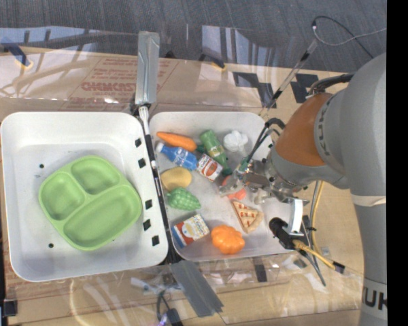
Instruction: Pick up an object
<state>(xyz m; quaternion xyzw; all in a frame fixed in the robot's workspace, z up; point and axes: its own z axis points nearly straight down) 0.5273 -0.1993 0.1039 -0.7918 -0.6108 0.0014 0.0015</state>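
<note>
The right bin (190, 124) holds several toy foods: a carrot (177, 141), a blue bottle (177, 156), a green can (212, 145), a red-labelled can (209, 168), a yellow potato (176, 178), a green corn piece (183, 199), a small carton (191, 229), an orange fruit (228, 240), a waffle slice (246, 216) and a white lump (235, 140). My gripper (243, 180) hangs low over the bin's right-middle, just above the waffle slice and right of the red-labelled can. The wrist hides what lies under the fingers.
The left bin (20, 182) holds a green divided plate (90, 202). A grey divider bar (147, 66) runs between the bins at the back. Cables and a black fitting (285, 231) hang near the right bin's front right corner.
</note>
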